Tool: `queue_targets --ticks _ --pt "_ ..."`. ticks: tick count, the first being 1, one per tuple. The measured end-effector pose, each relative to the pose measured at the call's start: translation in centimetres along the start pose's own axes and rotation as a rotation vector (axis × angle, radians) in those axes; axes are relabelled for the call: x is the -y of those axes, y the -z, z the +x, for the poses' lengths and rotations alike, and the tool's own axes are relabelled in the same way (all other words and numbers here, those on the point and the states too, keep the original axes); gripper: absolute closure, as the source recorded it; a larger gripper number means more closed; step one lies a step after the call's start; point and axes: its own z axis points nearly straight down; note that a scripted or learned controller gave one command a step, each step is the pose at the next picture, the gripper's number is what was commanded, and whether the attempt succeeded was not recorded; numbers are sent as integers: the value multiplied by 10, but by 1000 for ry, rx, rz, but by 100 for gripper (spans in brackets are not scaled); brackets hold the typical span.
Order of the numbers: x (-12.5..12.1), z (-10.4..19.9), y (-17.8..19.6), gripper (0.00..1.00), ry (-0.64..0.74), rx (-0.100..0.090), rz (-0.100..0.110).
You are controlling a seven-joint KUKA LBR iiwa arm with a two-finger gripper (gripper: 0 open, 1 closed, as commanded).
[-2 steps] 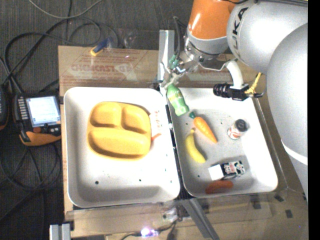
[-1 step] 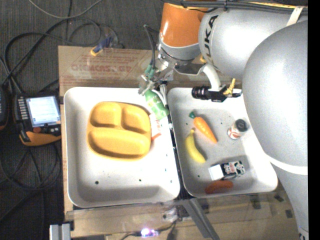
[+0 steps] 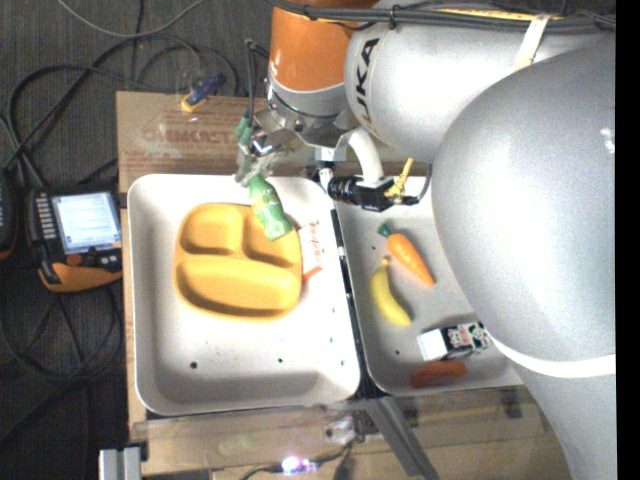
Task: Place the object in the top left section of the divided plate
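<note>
A yellow divided plate (image 3: 240,261) lies in the left white bin (image 3: 160,358). My gripper (image 3: 251,171) hangs over the plate's far right corner, just inside the bin's back wall. A green bottle-shaped object (image 3: 268,210) with a pale label hangs tilted from the fingers, its lower end over the plate's upper right section. The gripper is shut on its top end.
The right bin (image 3: 395,368) holds an orange carrot (image 3: 410,257), a yellow banana (image 3: 389,295), a small white box (image 3: 452,340) and a red item (image 3: 437,373) at the front. The big grey arm covers the right side. A tablet (image 3: 78,220) sits left of the bins.
</note>
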Motion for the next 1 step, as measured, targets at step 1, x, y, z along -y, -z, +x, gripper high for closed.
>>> queue_targets --ticks 1 --pt "0 0 0 0 0 0 0"
